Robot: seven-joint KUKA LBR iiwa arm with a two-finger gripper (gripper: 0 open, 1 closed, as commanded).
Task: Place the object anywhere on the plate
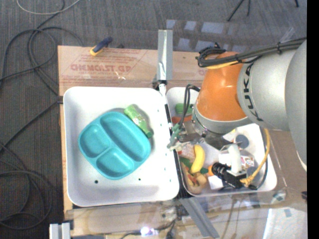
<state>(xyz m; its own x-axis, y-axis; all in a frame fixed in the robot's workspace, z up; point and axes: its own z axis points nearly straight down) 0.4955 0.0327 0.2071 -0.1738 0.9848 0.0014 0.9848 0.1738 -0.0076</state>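
Note:
A teal plate with three compartments lies in the left bin. A green packet rests against the plate's far right rim, partly on it. My gripper hangs low over the divider between the two bins, just right of the plate and the packet. The grey and orange arm covers much of the right bin. I see nothing clearly held at the gripper's tip.
The right bin holds a yellow banana, a brown lumpy item, small red and green pieces and a round grey-blue thing. A yellow-and-blue tool lies on the cardboard behind the bins.

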